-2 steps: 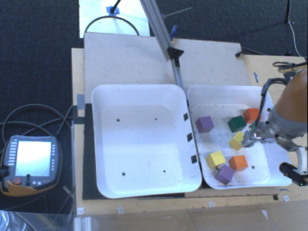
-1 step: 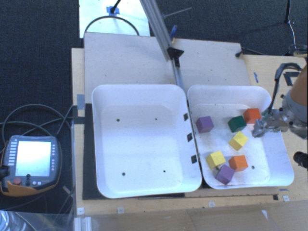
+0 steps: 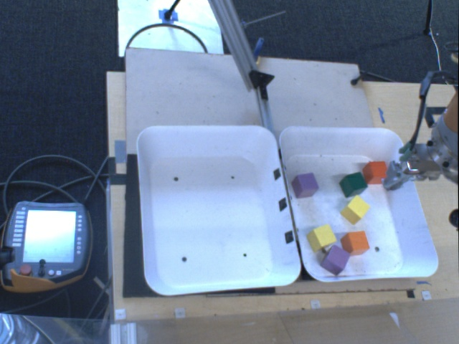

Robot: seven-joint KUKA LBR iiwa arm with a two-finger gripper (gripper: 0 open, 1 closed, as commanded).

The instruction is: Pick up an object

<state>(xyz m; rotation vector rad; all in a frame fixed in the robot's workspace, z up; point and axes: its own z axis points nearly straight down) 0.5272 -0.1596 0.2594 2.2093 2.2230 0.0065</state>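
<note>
The right bin [image 3: 412, 221] holds several small blocks: a purple one [image 3: 305, 185], a green one [image 3: 353, 184], an orange one [image 3: 375, 171], a yellow one [image 3: 356, 209], another yellow [image 3: 322, 236], another orange [image 3: 355, 243] and another purple [image 3: 335, 259]. My gripper [image 3: 396, 175] reaches in from the right, above the bin's right wall, just right of the upper orange block. No block is visible between its fingers. I cannot make out how wide they stand.
The left bin [image 3: 154, 192] sits beside the right one. A slanted metal pole [image 3: 233, 27] crosses the top of the view. A teach pendant [image 3: 44, 246] with its cable lies left of the bench.
</note>
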